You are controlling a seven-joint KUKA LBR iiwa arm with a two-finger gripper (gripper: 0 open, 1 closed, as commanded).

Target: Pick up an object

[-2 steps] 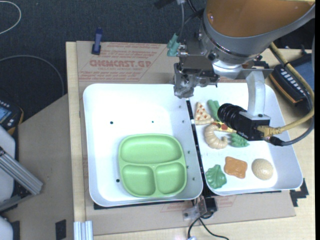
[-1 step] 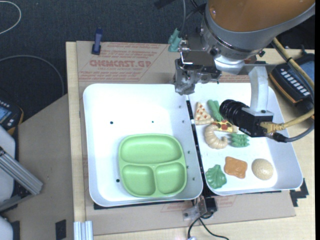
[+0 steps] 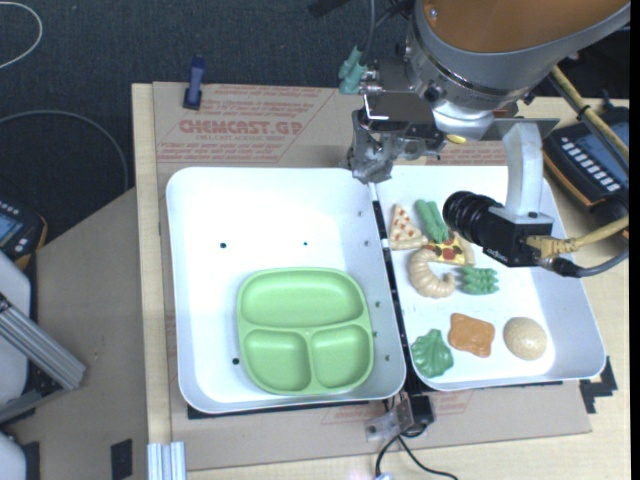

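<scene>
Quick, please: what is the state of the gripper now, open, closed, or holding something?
Gripper: cannot be told; it sits above the far rim where the two white bins meet.

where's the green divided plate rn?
In the camera view the green divided plate lies in the left bin, toward its near edge, beside the wall shared with the right bin that holds the toy food.

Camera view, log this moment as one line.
gripper: above bins' divider, far end | green tray: left bin | toy foods: right bin
</scene>
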